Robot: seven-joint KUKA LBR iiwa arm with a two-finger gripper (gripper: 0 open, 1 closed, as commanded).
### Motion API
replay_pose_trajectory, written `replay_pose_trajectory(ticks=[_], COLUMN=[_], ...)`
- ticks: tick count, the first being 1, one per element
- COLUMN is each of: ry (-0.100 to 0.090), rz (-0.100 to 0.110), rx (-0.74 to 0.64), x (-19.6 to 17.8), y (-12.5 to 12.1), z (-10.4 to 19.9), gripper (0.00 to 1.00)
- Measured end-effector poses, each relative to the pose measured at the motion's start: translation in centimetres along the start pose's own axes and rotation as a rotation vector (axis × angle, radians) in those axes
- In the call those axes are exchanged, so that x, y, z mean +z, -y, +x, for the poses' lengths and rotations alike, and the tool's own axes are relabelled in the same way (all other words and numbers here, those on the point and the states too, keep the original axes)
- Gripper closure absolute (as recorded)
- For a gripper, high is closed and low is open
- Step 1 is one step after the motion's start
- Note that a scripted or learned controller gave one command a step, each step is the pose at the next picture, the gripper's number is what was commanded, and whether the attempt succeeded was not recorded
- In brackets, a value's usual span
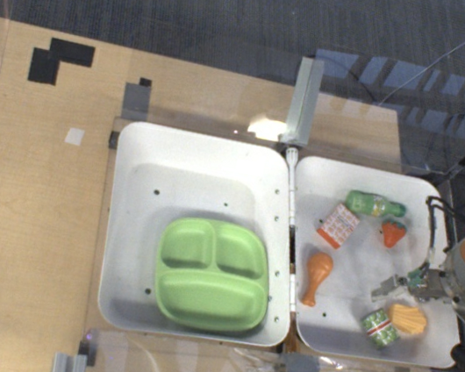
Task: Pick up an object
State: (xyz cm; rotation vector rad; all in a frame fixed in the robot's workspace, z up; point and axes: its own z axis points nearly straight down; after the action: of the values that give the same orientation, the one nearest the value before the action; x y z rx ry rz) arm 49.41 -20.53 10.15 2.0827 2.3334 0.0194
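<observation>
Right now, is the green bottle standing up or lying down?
Lying down. The green bottle rests on its side near the far edge of the right bin, its length running left to right, beside the little red carton.

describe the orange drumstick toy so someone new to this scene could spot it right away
Find the right bin of the two white ones; the left bin holds a green divided tray. The drumstick lies by the right bin's left wall, below the small red and white carton. It is the only plain orange piece, fat at the top and narrowing to a thin end.
</observation>
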Motion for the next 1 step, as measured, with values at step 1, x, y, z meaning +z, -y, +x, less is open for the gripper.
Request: replay_pose_trajectory(ticks=[1], ry=[0.002], rz=[0.007], rx=[0.226], x=[1.46], y=[-10.14], z=[0.2], gripper=[0.0])
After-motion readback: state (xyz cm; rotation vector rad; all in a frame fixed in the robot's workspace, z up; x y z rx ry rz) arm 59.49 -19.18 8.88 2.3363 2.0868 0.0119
